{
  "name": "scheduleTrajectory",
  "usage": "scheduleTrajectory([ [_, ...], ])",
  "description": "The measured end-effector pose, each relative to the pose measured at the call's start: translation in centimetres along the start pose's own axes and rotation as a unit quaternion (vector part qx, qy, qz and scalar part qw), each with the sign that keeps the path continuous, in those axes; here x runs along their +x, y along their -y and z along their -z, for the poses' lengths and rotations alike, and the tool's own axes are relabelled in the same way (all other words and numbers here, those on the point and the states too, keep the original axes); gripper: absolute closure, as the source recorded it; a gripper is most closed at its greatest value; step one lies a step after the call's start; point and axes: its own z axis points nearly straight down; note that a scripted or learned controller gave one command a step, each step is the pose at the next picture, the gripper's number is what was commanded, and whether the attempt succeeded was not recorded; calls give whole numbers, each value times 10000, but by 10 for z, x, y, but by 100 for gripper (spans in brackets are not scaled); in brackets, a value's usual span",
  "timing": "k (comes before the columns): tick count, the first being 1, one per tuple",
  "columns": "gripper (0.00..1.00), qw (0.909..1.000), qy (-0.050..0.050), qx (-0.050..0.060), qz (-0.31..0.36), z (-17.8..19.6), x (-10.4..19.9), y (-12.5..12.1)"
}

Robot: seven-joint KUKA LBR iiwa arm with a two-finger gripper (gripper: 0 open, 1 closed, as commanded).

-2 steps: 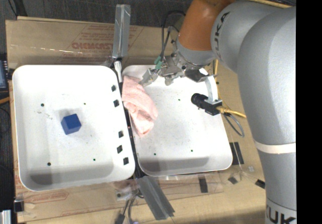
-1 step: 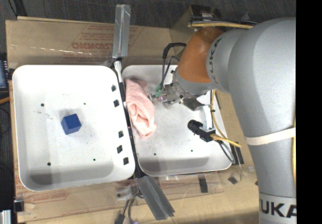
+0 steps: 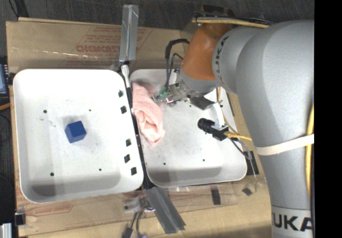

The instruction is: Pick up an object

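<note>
A pink crumpled cloth lies along the left wall of the right bin. My gripper is low over the back of that bin, just right of the cloth's upper end, under the grey arm and its orange band. A small greenish bit shows at the gripper's tip beside the cloth; I cannot tell what it is. A blue cube sits alone on the floor of the left bin, left of centre, far from the gripper.
A divider with black clips runs between the two bins. The large grey arm covers the right bin's right side. A grey metal bar stands behind the bins, on brown cardboard.
</note>
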Motion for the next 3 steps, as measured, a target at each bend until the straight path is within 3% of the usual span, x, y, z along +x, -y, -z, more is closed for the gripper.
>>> scheduleTrajectory([
  [1, 0, 9976, -3, 15, -687, 25, -38, 8],
  [2, 0, 10000, -12, 16, -30, -1, -5, 3],
  [3, 0, 9960, -13, 18, 895, -1, 4, 3],
])
